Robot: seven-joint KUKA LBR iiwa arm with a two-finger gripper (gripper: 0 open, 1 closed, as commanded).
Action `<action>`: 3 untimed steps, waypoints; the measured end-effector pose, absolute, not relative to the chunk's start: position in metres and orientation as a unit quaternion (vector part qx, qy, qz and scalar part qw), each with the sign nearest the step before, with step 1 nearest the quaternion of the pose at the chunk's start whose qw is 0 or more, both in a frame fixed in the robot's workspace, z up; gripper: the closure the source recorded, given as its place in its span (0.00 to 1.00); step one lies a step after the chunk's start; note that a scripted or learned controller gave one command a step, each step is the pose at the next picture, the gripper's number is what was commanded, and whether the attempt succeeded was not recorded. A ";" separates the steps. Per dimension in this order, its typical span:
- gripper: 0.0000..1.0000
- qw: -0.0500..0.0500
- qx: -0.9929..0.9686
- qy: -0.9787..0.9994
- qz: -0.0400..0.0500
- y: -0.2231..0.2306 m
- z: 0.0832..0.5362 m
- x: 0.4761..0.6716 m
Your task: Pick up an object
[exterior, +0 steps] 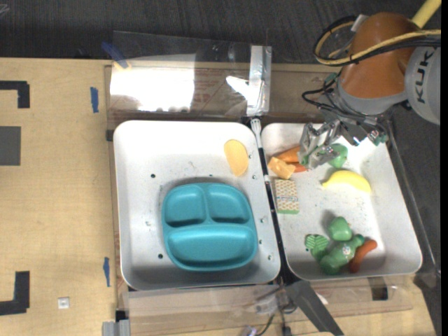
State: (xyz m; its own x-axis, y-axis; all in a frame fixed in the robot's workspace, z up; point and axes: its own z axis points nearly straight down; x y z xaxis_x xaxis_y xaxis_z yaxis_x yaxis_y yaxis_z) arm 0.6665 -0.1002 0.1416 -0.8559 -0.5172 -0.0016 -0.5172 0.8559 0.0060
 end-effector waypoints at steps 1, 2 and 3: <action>1.00 -0.011 0.216 -0.976 0.003 -0.095 0.109 0.673; 1.00 -0.009 0.163 -0.987 0.001 -0.075 0.193 0.671; 1.00 -0.007 0.141 -0.990 -0.001 -0.003 0.231 0.669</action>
